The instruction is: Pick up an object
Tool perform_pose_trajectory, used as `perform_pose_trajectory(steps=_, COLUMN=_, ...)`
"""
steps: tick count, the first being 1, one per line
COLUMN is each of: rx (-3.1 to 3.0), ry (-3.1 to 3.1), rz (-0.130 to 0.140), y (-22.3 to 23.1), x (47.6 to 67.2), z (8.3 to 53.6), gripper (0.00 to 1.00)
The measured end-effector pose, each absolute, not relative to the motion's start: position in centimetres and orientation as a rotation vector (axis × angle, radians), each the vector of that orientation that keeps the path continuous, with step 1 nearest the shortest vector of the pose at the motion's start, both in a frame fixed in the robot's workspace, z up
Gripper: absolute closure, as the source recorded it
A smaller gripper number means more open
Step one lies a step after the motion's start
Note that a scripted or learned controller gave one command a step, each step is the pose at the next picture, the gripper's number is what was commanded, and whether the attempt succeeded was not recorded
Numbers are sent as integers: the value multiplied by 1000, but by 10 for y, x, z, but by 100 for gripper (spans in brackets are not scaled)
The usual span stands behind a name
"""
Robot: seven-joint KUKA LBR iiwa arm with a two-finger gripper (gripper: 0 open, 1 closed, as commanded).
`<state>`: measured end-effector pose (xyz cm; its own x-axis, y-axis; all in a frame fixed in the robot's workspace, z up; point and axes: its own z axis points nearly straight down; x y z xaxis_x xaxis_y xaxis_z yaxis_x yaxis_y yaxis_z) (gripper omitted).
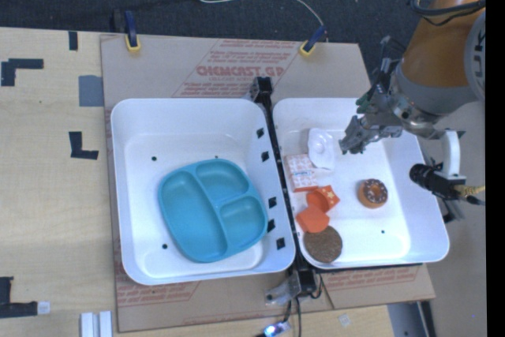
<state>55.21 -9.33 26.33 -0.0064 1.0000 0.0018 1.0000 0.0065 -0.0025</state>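
Note:
In the right bin point(410, 245) lie a white crumpled item point(321, 146), a small white-and-red packet point(301, 171), an orange block point(324, 196), an orange-red round piece point(315, 220), a brown cookie-like disc point(323, 245) and a brown sprinkled donut point(372, 192). My gripper point(353, 142) hangs over the bin's upper part, just right of the white crumpled item and above-left of the donut. Nothing shows between its fingers.
The left bin point(130, 130) holds a blue divided plate point(212, 207). A black divider point(271, 162) runs between the bins. The bins rest on a cardboard sheet point(229, 71) with clamps at its far edge.

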Motion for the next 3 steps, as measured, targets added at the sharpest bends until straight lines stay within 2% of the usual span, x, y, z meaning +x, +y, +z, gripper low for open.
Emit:
perform_pose_trajectory(steps=2, rx=-2212, ry=-2227, rz=1, y=14, x=537, z=251, gripper=100)
perform_pose_trajectory(steps=3, rx=-2212, ry=-2225, rz=5, y=63, x=539, z=232, gripper=100)
